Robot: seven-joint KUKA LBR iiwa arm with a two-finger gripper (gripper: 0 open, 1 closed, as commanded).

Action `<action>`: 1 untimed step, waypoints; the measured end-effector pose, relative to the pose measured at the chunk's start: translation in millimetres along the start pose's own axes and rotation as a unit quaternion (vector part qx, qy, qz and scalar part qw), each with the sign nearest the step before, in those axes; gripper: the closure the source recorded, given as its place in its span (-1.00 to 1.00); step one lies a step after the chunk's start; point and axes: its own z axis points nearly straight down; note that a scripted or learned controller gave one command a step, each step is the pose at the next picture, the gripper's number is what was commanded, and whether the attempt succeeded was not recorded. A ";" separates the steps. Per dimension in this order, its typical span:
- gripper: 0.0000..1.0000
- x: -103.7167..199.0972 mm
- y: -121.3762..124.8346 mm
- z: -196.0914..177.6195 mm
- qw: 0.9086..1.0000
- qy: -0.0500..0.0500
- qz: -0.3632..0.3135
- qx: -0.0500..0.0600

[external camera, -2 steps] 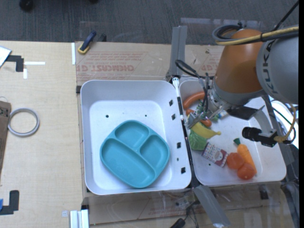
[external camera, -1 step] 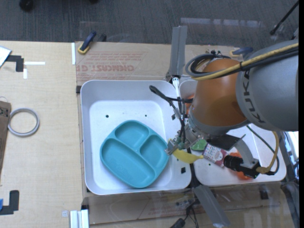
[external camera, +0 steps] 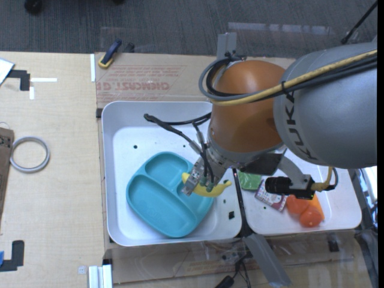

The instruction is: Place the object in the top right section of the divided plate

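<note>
Nearest the camera, the turquoise plastic divided plate (external camera: pixel 159 206) lies tilted in the left shallow white bin (external camera: pixel 114 161). Its large compartment, on the near side, is bare, and 1 smaller compartment behind it is bare too. The third section, on the plate's right, is mostly covered by the two-finger gripper (external camera: pixel 193 185), which is right down at the plate's right edge.

The small curved yellow object (external camera: pixel 217 188) sticks out rightward from the gripper, across the plate's right rim. Its inner end is hidden by the gripper. Whether the gripper clamps it or merely touches it, I cannot tell, nor which section lies under it.

Right of the plate, in the right white bin (external camera: pixel 345 221), sit 3 things: a lumpy orange item (external camera: pixel 307 213), a small red-and-white packet (external camera: pixel 271 199) and a green piece (external camera: pixel 252 180), its top cut off by the arm.

Far left of the plate, a grey roll of tape (external camera: pixel 46 155) rests on the pale wooden bench.

Behind the plate, the grey arm (external camera: pixel 330 113) with its orange band (external camera: pixel 246 110) blocks the back of both bins. Beyond the plate lies flat brown cardboard (external camera: pixel 156 80), its print too small to read, and past that a small blue-and-yellow tool (external camera: pixel 111 53).
</note>
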 end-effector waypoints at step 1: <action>1.00 -46.7 25.7 -213.7 1.000 0.000 0.016 0.000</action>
